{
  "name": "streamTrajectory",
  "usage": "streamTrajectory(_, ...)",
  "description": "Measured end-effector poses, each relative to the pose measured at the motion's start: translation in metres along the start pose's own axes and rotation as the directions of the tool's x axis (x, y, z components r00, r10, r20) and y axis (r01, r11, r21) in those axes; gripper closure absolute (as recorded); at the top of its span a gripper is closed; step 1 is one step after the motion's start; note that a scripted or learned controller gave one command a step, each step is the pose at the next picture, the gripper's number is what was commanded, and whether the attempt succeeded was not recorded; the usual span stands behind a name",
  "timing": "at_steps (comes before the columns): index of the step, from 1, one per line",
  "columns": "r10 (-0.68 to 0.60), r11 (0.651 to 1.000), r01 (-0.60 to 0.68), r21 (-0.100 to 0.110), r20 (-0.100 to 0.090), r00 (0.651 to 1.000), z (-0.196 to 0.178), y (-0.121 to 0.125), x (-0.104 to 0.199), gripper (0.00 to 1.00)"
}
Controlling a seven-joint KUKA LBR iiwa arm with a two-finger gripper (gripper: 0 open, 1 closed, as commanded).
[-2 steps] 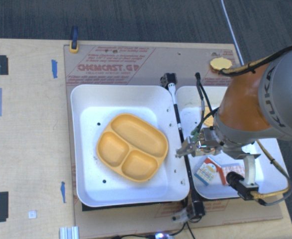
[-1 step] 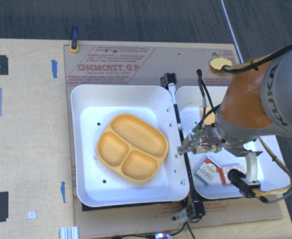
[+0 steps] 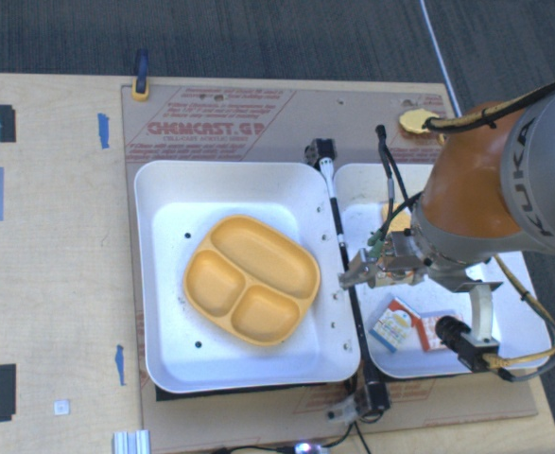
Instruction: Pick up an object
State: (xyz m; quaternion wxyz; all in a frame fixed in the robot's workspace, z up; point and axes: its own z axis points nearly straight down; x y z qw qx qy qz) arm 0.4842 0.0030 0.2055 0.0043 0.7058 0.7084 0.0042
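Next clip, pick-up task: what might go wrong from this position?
1. The gripper hangs over the divide between the two bins, so coming down it may hit a rim rather than an object.
2. The yellow tray is wide and shallow; two fingers may slip off its edge.
3. The small carton in the right bin lies partly under the arm, close to the cables, which could nudge it.

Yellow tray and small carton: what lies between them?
In the camera view, the bins' adjoining rims and the pincer lie between the tray and carton.
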Motion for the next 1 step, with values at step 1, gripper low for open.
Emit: streamTrajectory(1, -0.002, 1.0, 0.002, -0.005, 0.001, 1.0, -0.0103, 0.0019, 0.0005, 1.0)
